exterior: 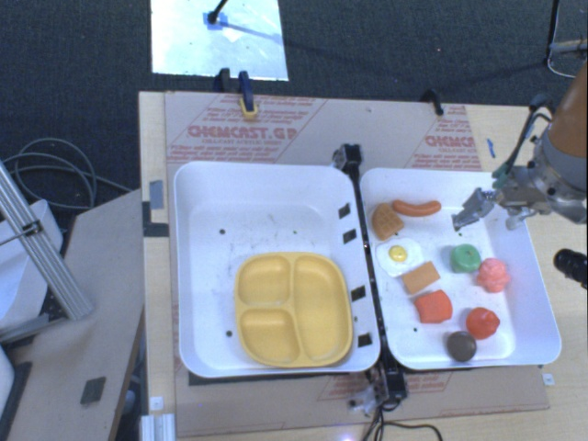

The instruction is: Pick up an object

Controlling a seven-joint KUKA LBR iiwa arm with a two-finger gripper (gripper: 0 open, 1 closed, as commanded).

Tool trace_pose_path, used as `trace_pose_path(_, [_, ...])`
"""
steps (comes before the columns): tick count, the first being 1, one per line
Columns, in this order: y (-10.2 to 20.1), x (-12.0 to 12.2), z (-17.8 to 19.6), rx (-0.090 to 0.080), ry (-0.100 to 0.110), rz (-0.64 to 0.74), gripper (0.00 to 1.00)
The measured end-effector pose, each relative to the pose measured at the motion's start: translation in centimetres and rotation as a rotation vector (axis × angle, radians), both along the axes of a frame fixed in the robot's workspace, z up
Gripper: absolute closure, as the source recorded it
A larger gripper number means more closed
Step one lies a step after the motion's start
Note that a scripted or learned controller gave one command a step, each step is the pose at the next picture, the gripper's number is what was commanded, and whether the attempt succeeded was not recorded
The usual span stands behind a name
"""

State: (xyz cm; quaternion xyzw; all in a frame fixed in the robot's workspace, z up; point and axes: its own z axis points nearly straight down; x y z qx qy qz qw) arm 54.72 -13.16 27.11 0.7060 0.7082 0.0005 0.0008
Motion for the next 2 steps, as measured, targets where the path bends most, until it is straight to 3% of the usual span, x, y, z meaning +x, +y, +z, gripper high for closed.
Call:
trace_pose_path(1, [-1.9,-6.6,-14.9,0.004,0.017,-0.007,0.00])
trace_pose_path(2, [2.0,-5.4,2.2,-0.002,-0.019,0.006,0.00])
